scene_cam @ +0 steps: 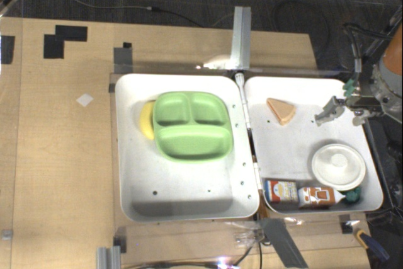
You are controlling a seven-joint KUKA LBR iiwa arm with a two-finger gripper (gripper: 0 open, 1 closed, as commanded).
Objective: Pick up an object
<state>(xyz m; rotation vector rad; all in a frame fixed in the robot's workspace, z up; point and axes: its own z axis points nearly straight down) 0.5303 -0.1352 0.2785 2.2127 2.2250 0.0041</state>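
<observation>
My gripper (343,114) hangs over the upper right corner of the right bin (286,151), open, with nothing between its fingers (327,112). In that bin lie a tan wedge (281,111) at the upper left, a white round bowl (338,165) at the lower right, and a small carton (298,193) on its side along the front wall. A small dark green object (352,196) sits at the carton's right end. The left bin (179,201) holds a green divided plate (191,125), with a yellow object (146,121) partly hidden under its left edge.
A metal post (242,34) stands behind the seam between the bins. Cables (356,41) run along the right side near the arm (389,66). The wooden bench (56,154) extends to the left of the bins.
</observation>
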